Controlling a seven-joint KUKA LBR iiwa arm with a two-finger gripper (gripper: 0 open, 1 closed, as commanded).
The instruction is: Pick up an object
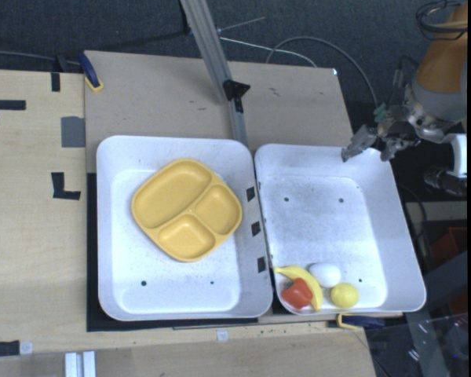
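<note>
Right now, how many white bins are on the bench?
2: the left bin holds a yellow plate; the right bin holds small toys in its near corner.

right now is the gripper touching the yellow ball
Apart. The camera view shows the gripper at the right bin's far edge, and the yellow ball by its near edge, bare bin floor between.
</note>
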